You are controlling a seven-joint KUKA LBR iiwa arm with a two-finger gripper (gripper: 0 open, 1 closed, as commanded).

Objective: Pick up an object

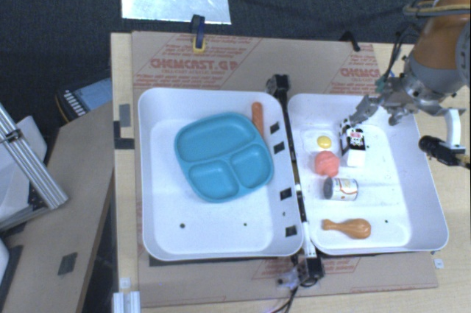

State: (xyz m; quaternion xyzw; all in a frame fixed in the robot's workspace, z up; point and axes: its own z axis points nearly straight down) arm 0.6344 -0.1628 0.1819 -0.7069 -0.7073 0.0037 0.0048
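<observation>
Blue divided plate [223, 166] in left bin [158, 230]; yellow clamp [199, 43] beyond.

The arm [441, 46] is cut off by the frame's right edge. At upper right, the gripper [353, 138] is too small to read against a black-and-white object [356, 145].

Single fixed camera, mounted above the table [243, 57] and looking down at a slant from a moderate height. Both white bins sit in the middle of the frame: left bin [158, 179], right bin [412, 179]. The arm [441, 46] enters at the upper right; dark floor fills the top.
</observation>
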